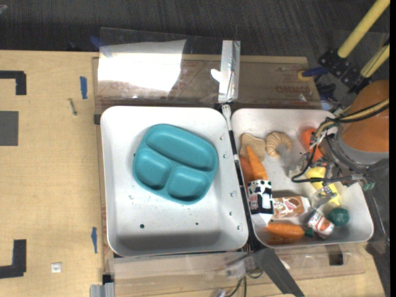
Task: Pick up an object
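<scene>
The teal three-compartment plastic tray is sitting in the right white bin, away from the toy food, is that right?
Not quite. The camera view shows the teal three-compartment plastic tray in the left white bin, not the right one. It does sit away from the toy food, which lies in the right white bin.

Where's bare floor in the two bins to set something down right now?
Left bin: bare white floor all around the teal divided tray, widest along the near edge and left side. Right bin: crowded; croissant, carrots, cartons and the arm fill it, leaving one small patch between croissant and cartons.
</scene>
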Robot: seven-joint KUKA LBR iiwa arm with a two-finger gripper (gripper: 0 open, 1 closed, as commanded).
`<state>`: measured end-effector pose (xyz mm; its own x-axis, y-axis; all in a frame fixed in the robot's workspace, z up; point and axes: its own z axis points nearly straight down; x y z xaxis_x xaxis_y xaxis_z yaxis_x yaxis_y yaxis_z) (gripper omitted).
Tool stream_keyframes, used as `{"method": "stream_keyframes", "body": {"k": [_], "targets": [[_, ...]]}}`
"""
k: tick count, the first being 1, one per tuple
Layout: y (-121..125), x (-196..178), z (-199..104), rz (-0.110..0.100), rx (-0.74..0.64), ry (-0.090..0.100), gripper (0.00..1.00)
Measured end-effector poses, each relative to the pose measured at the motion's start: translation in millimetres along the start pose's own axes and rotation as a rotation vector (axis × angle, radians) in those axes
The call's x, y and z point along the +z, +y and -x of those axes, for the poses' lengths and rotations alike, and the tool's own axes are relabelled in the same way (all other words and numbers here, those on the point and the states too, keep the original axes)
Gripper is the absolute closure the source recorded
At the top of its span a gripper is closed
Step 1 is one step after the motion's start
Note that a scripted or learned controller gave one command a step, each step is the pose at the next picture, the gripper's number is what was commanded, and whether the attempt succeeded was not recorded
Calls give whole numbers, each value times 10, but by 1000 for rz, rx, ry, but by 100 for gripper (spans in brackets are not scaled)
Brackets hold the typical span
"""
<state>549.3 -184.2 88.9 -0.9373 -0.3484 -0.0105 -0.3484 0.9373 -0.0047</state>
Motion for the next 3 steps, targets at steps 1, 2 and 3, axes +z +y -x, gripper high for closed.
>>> {"method": "stream_keyframes", "body": {"k": [1, 2, 3], "targets": [[56, -3, -22, -2, -8, 0, 0], [130, -6, 3, -3, -136, 0, 0], [100, -8, -397, -3, 11, -3, 0]]}}
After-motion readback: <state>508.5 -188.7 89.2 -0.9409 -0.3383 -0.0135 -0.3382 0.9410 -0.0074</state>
